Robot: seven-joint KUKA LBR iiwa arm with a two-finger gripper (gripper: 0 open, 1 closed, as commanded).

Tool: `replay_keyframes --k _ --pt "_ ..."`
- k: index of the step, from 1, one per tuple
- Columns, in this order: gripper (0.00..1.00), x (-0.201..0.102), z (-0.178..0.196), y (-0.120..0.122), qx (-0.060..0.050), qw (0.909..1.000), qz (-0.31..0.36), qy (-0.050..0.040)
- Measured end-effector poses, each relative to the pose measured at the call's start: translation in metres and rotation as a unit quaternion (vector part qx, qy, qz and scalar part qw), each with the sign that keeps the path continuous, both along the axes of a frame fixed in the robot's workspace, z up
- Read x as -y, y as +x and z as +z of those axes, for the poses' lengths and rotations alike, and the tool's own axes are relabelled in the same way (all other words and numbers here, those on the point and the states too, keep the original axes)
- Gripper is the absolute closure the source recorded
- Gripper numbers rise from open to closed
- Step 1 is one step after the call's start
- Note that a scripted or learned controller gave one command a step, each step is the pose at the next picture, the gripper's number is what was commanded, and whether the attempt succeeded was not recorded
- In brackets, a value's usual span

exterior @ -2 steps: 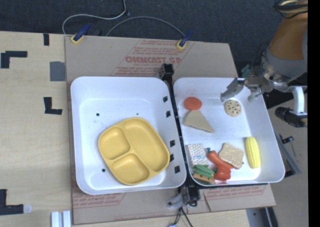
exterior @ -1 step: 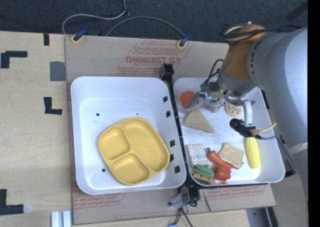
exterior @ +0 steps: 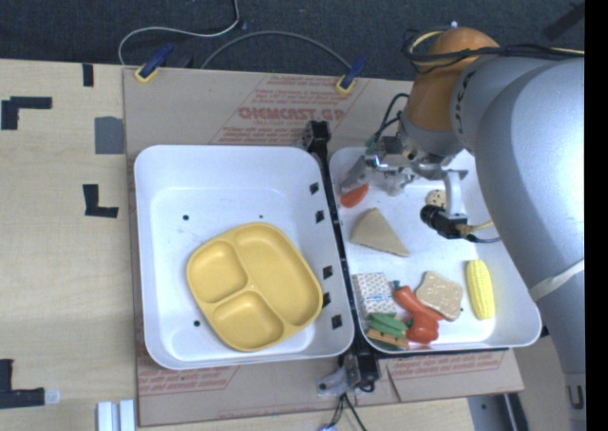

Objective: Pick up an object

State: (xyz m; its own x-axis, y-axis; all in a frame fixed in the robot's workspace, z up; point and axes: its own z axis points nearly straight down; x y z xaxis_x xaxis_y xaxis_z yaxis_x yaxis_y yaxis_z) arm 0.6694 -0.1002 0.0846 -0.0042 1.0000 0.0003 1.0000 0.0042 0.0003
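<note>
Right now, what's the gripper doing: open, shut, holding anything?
Gripper: at the top left of the right bin, just above a small orange-red piece. Its state cannot be told, and nothing visibly held.

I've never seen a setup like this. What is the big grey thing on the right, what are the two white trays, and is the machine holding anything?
The grey shape is a robot arm with an orange band, reaching in from the right. One camera fixed above the bench looks down at a slant. Its gripper, a two-finger hand, is low over the far end of the right bin. I cannot tell whether it holds anything. The left bin holds a yellow divided plate. The right bin holds toy food: a tan wedge, a corn cob, a cracker, and a small orange-red piece near the gripper.
</note>
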Motion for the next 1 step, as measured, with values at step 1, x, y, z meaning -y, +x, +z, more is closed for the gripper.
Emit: replay_keyframes --k 1 --pt "0.0 0.0023 0.0012 -0.117 -0.002 1.0 -0.003 0.0"
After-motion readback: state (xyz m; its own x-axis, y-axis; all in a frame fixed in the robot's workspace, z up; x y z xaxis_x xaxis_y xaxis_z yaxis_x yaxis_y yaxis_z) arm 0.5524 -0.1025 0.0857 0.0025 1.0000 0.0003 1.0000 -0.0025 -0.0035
